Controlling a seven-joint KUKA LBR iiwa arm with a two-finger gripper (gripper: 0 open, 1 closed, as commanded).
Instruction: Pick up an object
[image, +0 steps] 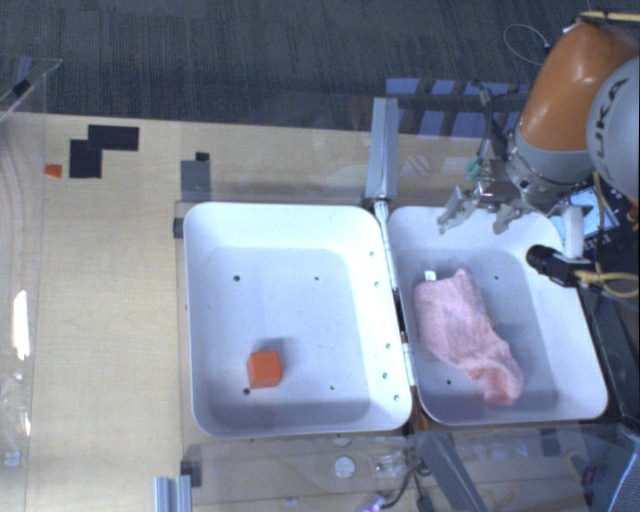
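The tool (478, 212) hangs over the far rim of the right bin (590, 395), its two fingers spread open with nothing between them. The likeliest target, a pink cloth (465, 335), lies crumpled just below and in front of the tool, filling the middle of that bin. It looks soft and fuzzy, a loose lumpy heap with a small white tag at its near-tool end. Coming down where it hangs now, the tool could strike the rim, or pinch only a thin fold that slips free on lifting. The orange block (265, 369) sits well away in the left bin (200, 300), a small hard cube.
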